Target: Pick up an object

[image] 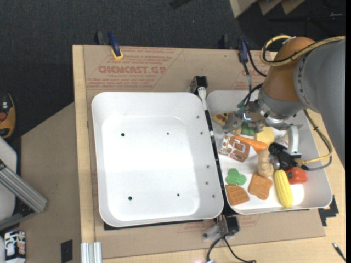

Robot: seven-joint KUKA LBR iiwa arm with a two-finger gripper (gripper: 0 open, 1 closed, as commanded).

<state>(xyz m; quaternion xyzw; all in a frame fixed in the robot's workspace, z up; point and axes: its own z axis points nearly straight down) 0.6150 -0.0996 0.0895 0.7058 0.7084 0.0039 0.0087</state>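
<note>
Looming closest to your lens, the arm (321,73) comes in from the right, its orange band above the wrist, and the gripper (253,120) is sunk among the toys at the back of the right bin (323,188); whether it is open or closed on anything you cannot tell from this angle. Next in size you have two white bins side by side: the left bin (151,158) holds no toys, while every candidate lies in the right one. I judge you are at the reach-and-grasp step, with nothing seen lifted yet. The next move calls for closing on one piece and rising straight up, since the toys lie touching and neighbours could be dragged along. Counting the toys, largest first: one corn cob (283,188), one printed box (235,147), one carrot (253,143), two brown bread pieces (260,186), one tan figure (265,163), one green leaf (236,176), one red tomato (297,175), one pale yellow piece (265,135). Smaller bits under the gripper are too crowded to name.
</note>
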